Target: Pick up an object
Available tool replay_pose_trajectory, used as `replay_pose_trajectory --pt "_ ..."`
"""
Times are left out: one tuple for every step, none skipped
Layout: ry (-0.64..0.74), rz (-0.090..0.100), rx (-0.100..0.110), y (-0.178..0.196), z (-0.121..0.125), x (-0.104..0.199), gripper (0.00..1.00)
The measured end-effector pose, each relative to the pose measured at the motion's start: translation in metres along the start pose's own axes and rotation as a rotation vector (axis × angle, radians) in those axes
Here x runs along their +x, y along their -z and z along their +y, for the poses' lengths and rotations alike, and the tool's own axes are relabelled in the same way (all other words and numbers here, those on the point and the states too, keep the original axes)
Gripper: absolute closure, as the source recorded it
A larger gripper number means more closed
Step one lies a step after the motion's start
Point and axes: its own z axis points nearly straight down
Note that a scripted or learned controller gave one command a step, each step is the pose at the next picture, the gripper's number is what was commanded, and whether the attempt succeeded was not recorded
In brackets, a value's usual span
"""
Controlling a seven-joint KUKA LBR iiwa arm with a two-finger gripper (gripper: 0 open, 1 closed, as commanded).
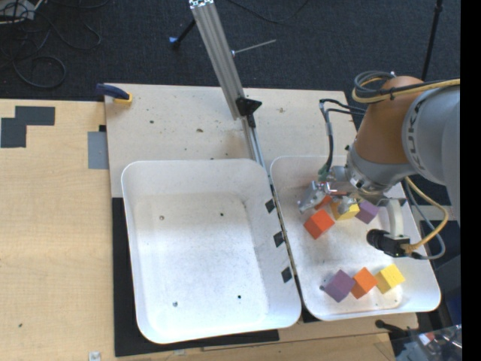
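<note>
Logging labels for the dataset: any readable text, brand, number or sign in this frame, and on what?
None readable.
The pole carries a black-and-white checker tag at its top: a pattern, no letters.
The blocks in the right bin, the left bin and the arm show no print.

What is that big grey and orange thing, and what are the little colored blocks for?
It is a robot arm, photographed from a camera above the bench. Its end effector reaches down into the right white bin, among an orange block, a yellow one and a purple one. Three more blocks, purple, orange and yellow, sit in a row nearer the front. The left white bin sits beside it. The robot should pick one up; I cannot tell if it holds one.
</note>
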Motion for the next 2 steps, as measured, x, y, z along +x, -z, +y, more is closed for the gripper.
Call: replay_pose_trajectory --pt "0.002 -0.001 -0.008 -0.051 0.001 0.001 0.00" --pt "-0.007 -0.001 -0.007 -0.040 0.000 -0.001 1.00"
